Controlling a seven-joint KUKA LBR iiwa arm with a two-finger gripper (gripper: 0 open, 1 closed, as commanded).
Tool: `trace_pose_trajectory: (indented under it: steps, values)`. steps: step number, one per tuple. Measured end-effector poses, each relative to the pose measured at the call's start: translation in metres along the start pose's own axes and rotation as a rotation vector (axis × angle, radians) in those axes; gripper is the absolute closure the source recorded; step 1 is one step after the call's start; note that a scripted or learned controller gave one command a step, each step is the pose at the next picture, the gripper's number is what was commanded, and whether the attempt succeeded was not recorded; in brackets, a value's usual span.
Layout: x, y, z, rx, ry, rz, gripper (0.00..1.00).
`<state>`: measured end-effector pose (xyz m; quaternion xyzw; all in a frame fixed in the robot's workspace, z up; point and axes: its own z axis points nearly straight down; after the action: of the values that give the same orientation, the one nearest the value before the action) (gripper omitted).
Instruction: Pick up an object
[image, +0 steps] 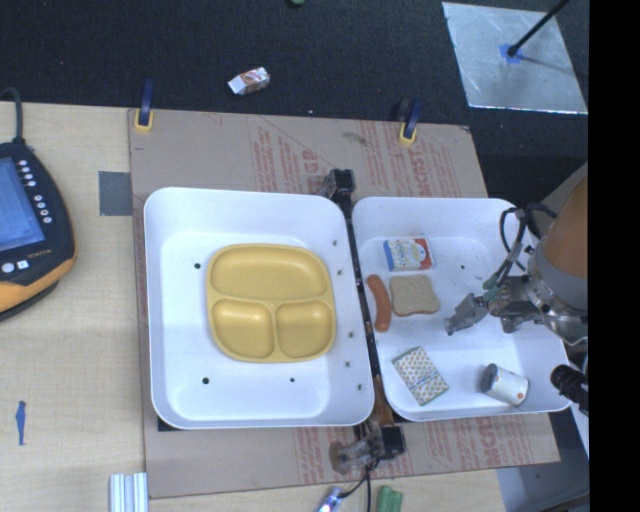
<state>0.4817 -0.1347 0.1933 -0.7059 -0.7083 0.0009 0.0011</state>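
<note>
Nearest the bottom of my view, below my gripper (468, 318), a small white cylinder (504, 384) with a dark end lies on its side in the right bin (452, 409). To the lower left of the gripper, a patterned square packet (420, 374) sits flat on the bin floor. The gripper itself hovers over the middle of the right bin, pointing left; I cannot tell from here how its tips stand, and I see nothing between them. The grey arm (555, 290) comes in behind it from the right, cables looping over the wrist. Just left of the gripper is a tan slice of toast (413, 295), and beyond that, against the bin's left wall, a reddish sausage (379, 302) lies lengthwise. Up and to the left of the gripper, a small white carton (407, 254) with blue and red print rests near the toast. Well to the left, the other bin (170, 300) holds a yellow divided plate (270, 302).
</note>
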Motion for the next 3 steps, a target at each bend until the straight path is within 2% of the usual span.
trace_pose_trajectory:
  steps: [1,2,3]
  values:
    - [0.04,0.046,0.079,0.004,0.0,-0.004,0.0]
    - [0.03,0.094,0.102,0.001,-0.001,-0.001,0.0]
    - [0.029,0.095,0.091,0.001,-0.002,-0.004,1.0]
